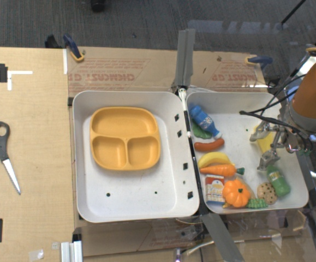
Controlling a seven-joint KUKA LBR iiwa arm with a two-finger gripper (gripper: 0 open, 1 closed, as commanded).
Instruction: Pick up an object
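Lying at the far left on a pale wooden bench [27, 212], a pair of scissors [3, 153] points its blades toward the near edge, with black tape marks around it. Beyond the bench runs dark grey carpet. A sheet of brown cardboard [119, 72] under the bins carries red printing, seen upside down and too faint to read surely; blue clamps pin it at both far corners. The left bin [87, 201] holds a yellow divided plate [126, 138] toward its far side. The right bin [231, 105] holds toy food: a blue bottle [203, 118] far left, then a red sausage [209, 144], a banana [214, 158], a carrot [220, 170], a small printed carton [214, 189] whose label cannot be read, a pumpkin [237, 192], a cookie [266, 191] and a green bottle [278, 182]. From the right, the arm [310, 100] reaches in, its gripper [267, 146] lowered over a yellow block [264, 143] in the bin's right part; whether the fingers are spread or pinching cannot be told.
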